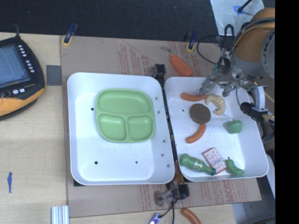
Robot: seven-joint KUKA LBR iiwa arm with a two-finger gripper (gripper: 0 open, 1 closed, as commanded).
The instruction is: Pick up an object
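The pincer (216, 87) is hovering low over the right bin (252, 146), seemingly just above a croissant (217, 103).

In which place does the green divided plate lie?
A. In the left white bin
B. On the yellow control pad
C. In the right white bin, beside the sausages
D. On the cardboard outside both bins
A: the green divided plate rests flat on the floor of the left white bin, while the sausages lie in the right white bin.
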